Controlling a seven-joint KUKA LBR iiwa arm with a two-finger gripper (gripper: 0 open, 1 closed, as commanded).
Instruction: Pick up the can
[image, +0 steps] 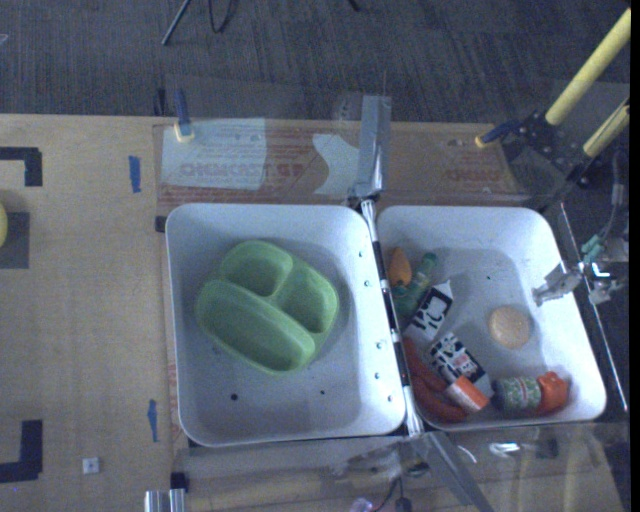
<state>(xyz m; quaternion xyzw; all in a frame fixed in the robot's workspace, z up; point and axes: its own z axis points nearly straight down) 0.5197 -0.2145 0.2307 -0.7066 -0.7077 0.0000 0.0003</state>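
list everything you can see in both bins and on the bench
left bin: 1, white, left half of the bench
divided plate: 1, green, middle of the left bin
right bin: 1, white, right of the left bin
round disc: 1, tan, lying flat mid-right in the right bin
can: 1, green label, on its side near the right bin's front edge
small cartons: 2, black and white, along the right bin's left side
orange and red items: a few, piled by the cartons, too blurred to name
pincer: 1, grey, at the right bin's right rim
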